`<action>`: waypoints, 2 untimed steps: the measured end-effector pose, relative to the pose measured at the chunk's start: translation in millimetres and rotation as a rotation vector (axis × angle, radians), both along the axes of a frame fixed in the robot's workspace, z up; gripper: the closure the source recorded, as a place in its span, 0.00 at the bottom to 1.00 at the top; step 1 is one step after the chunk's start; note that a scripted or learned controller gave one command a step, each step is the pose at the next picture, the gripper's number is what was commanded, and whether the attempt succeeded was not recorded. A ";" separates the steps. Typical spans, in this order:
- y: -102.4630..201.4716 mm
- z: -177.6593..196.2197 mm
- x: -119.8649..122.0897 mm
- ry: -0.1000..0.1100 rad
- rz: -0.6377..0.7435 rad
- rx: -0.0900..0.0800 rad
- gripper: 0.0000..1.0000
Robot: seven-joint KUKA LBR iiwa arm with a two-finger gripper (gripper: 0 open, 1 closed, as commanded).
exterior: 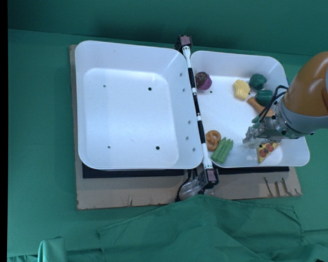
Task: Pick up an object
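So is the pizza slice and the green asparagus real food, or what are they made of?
Probably toys, not real food. The pizza slice looks like moulded plastic: flat bright yellow and red, hard edges. The asparagus bunch looks like plastic too, one even green and slightly shiny. The white bin under them seems to be smooth glossy plastic, though the picture is too small to be sure.

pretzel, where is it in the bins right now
The pretzel lies in the right bin, near its left wall by the divider, just above the green asparagus bundle.
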State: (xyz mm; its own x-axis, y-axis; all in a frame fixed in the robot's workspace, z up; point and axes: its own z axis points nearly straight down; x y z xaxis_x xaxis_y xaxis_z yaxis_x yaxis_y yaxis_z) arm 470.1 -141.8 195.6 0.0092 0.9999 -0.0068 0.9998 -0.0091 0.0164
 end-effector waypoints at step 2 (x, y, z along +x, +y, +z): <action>42.0 52.1 -1.8 0.009 0.010 0.005 1.00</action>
State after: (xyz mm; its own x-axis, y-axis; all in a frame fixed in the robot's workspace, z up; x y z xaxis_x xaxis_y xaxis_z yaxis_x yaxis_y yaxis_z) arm 468.3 -99.8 247.7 -0.0010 1.0000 -0.0014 1.0000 0.0010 0.0069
